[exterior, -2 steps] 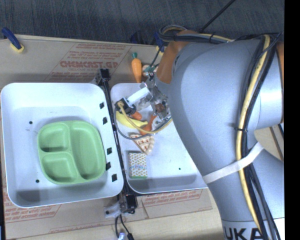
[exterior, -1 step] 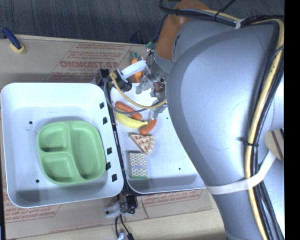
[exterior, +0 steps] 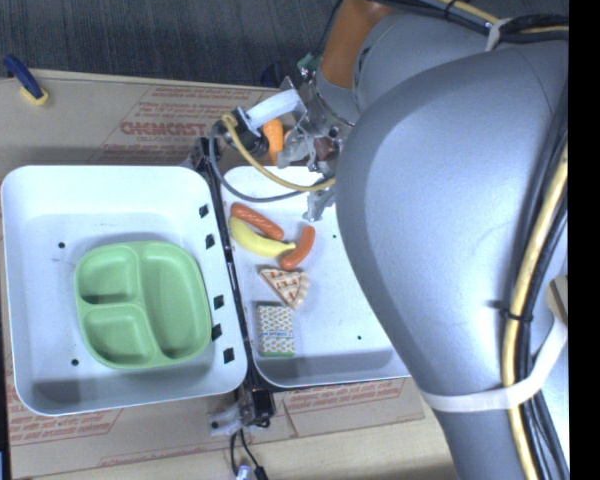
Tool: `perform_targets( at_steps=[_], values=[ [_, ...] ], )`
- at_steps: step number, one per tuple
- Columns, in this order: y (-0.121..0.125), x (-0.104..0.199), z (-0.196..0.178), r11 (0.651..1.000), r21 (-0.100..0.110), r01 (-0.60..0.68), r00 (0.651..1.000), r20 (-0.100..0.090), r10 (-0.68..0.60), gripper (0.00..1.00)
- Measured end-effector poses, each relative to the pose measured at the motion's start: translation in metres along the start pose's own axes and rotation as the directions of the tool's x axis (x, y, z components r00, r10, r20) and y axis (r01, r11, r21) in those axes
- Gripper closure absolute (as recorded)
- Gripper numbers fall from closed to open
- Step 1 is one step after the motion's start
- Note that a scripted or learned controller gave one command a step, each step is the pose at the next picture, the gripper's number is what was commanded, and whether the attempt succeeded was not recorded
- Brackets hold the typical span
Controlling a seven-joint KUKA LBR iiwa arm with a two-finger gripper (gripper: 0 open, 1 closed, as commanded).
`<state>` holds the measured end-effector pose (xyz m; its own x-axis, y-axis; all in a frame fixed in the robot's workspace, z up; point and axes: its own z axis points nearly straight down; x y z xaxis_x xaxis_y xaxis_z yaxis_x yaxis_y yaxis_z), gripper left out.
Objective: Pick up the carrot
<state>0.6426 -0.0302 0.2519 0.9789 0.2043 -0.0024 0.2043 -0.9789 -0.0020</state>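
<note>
**Carrot up by the gripper, grip unclear**

Camera view: the carrot (exterior: 272, 136) I take to be the short, bright orange piece just to the left of the gripper (exterior: 300, 146). It sits high in the frame, over the far rim of the right bin (exterior: 365, 353) rather than down among the other food. It is close against the gripper's metal parts and partly covered by them, so only a stub of it shows. Whether it sits between the jaws or merely beside them cannot be told. The view does not show whether the jaws are spread or closed either, because the wrist and cabling crowd that spot.

Judging by its look, it is a toy: light, stiff and smooth-skinned, unlikely to break but apt to slip or roll out of a narrow pinch. The best hold would be across its thicker middle, with the jaws square to its length. A grip near the tapered end could squeeze it out.

Below the gripper, on the bin floor, lie a sausage (exterior: 257, 220) touching a banana (exterior: 254, 238), and a second sausage (exterior: 299, 247). A pizza slice (exterior: 285, 286) and a small box (exterior: 275, 330) lie farther down. Well to the gripper's lower left, the left bin (exterior: 30, 208) holds a green tray (exterior: 140, 303).
</note>
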Motion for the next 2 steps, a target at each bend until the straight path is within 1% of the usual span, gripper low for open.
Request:
perform_targets(
  at_steps=[1,2],
  values=[
    [0.007,-0.006,-0.073,1.000,0.000,-0.001,1.000,0.000,0.001,0.00],
    [0.072,-0.023,0.042,1.000,0.003,-0.001,1.000,0.004,0.001,0.00]
  ],
)
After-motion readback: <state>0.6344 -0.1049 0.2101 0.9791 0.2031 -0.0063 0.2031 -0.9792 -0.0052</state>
